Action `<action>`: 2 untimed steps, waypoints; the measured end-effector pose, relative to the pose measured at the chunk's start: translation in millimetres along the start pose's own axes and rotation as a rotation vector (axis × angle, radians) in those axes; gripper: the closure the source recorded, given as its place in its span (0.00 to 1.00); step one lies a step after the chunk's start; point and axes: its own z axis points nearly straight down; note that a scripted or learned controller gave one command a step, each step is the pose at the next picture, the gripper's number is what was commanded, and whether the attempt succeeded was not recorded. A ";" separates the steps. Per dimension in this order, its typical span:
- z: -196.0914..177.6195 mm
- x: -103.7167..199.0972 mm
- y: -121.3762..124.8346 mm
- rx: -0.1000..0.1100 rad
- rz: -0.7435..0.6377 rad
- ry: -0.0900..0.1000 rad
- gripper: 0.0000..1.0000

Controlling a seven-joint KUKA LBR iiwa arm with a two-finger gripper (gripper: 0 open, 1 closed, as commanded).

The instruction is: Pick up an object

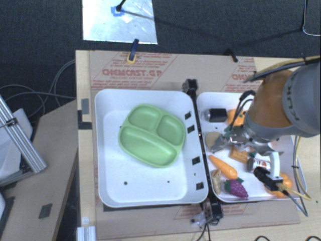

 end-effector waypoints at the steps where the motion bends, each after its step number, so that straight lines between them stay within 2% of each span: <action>1: 17.4 -3.4 3.2 -0.013 0.004 -0.007 0.00; 2: 3.4 -4.2 8.0 -0.033 0.002 -0.012 1.00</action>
